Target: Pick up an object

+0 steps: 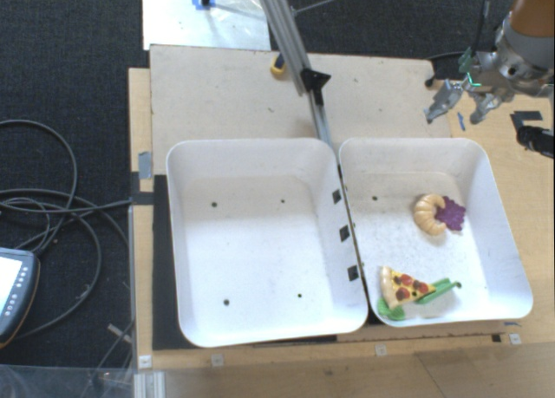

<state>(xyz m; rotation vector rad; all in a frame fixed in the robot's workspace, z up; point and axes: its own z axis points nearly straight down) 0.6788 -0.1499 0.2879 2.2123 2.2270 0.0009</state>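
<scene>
1. The grey arm with the orange band (pixel 527 8) hangs over the counter's far right corner, beyond the far rim of the right-hand shallow white plastic bin (pixel 494 181). Its two-finger metal claw (pixel 464 105) points down with fingers spread apart and nothing between them.
2. The candidates for picking all lie in the right bin. A tan, curled croissant-shaped toy (pixel 428 213) sits near the bin's middle, touching a small purple knobbly grape-like toy (pixel 451 212) on its right.
3. Towards the bin's near edge lies a triangular toy pizza slice with red spots (pixel 401 285), and a bright green flat leafy piece (pixel 431 293) lies against it, partly tucked under, stretching toward the right.
4. The left-hand shallow white plastic bin (pixel 186 162) shows only dark specks on its floor.
5. By my reading, the task is at the approach stage: the claw is well apart from every object and above the bin rim.
6. The next move calls for travel toward the near side, over the right bin, then a descent onto one item. The croissant looks the nearest, though the purple toy touching it may crowd a finger.
</scene>
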